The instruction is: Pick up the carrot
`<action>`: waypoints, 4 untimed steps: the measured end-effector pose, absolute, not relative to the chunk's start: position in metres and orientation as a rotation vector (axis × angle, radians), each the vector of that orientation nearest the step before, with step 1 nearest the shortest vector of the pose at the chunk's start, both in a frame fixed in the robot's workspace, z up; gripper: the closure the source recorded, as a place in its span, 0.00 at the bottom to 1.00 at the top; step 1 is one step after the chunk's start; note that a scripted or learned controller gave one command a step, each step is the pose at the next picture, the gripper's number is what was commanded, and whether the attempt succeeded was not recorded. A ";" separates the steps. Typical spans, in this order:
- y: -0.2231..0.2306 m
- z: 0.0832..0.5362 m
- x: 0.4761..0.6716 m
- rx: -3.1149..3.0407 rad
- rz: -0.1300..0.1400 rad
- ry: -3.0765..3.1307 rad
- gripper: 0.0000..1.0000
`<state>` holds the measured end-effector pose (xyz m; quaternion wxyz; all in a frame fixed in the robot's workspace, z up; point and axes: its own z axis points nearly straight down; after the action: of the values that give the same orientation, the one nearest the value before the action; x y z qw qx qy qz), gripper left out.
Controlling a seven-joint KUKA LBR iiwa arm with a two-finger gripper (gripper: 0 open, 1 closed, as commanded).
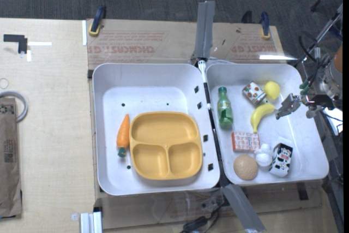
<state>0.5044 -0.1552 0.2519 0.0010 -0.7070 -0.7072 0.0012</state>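
Carrot [123, 135]: one item, orange body with a small dark green stem end. It lies flat on the floor of the left bin [103, 117], lengthwise roughly along the bin's left wall. Pointed tip toward the far side, green end toward the near side. Its right flank sits just beside the left edge of the yellow tray [163, 144]. Nothing grips it.

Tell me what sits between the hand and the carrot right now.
In the camera view, between the hand and the carrot lie the banana, the green bottle, the bins' shared rims, and the yellow divided plate.
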 end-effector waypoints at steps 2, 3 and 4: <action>-0.103 0.181 0.483 -2.205 0.004 -2.235 0.00; -0.113 0.103 0.497 -2.137 0.003 -2.300 0.00; -0.164 0.116 0.544 -1.908 0.000 -2.498 0.00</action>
<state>0.5445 -0.1644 0.1165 -0.0008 -0.6069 -0.7948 -0.0001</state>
